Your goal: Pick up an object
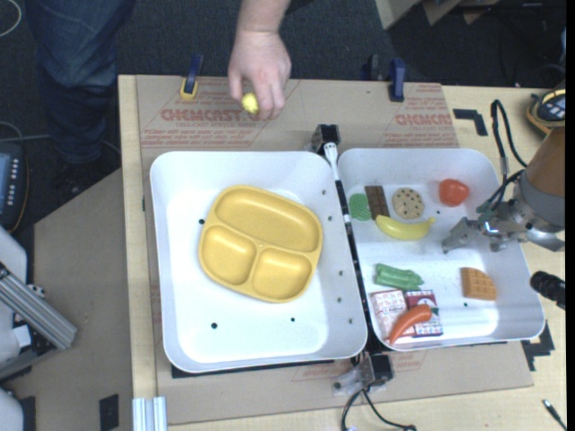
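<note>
My gripper hangs over the right bin, low above its floor, open with nothing between its fingers. It is right of a yellow banana, below a red tomato and above a waffle. Further left lie a chocolate bar, a cookie and a green piece. Near the front sit a green pepper, a red chili and a printed packet.
The left bin holds a yellow divided plate. A person's hand holding a small yellow object hovers over the bench behind the left bin. Cables run at the right edge.
</note>
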`<action>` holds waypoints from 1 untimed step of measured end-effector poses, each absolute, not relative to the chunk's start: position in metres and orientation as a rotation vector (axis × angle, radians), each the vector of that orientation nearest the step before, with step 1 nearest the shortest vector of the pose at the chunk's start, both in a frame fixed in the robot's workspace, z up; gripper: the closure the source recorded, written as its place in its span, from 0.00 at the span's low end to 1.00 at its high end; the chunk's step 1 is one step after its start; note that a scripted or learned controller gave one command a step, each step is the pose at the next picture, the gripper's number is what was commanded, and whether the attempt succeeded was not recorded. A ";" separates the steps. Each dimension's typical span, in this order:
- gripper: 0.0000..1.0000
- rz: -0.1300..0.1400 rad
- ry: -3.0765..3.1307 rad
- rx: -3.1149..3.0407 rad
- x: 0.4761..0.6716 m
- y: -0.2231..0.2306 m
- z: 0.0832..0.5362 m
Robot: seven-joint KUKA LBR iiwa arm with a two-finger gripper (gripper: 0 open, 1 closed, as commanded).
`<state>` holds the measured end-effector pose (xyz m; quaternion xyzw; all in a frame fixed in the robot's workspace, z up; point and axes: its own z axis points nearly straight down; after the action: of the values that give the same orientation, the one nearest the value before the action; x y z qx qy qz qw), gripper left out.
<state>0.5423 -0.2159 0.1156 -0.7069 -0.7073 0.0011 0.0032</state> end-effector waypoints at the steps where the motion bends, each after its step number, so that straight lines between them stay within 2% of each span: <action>1: 0.00 -0.003 -2.219 -2.214 0.543 -0.213 0.083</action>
<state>0.5429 -0.2129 0.0832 -0.7063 -0.7079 -0.0009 0.0035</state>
